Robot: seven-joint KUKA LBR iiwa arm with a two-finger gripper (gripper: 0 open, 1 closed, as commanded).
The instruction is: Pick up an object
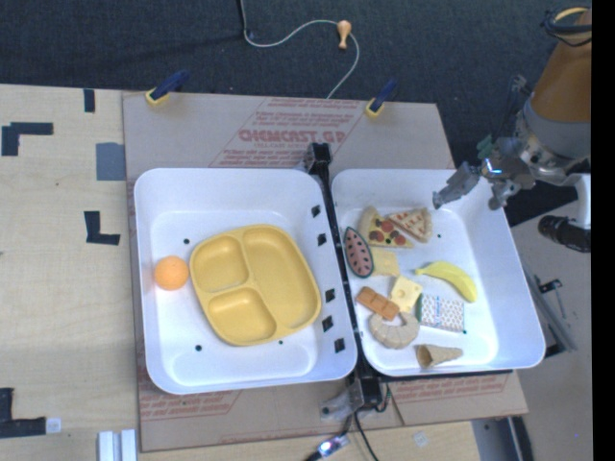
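The right bin (pixel 511 296) holds several toy foods: a pizza slice (pixel 399 227), a banana (pixel 449 278), a dark watermelon slice (pixel 357 254), a cheese wedge (pixel 405 293), an orange bread stick (pixel 377 303), a round biscuit (pixel 395 331), a patterned packet (pixel 442 312) and a cone (pixel 438 355). My gripper (pixel 474 194) hangs over that bin's far right corner, up and to the right of the pizza slice. Its fingers are spread open with nothing between them.
The left bin (pixel 163 209) contains a yellow divided tray (pixel 255 283) and an orange ball (pixel 171 273) beside it. Both bins rest on cardboard (pixel 288 133) held by clamps. A white cable (pixel 288 36) lies on the dark floor behind.
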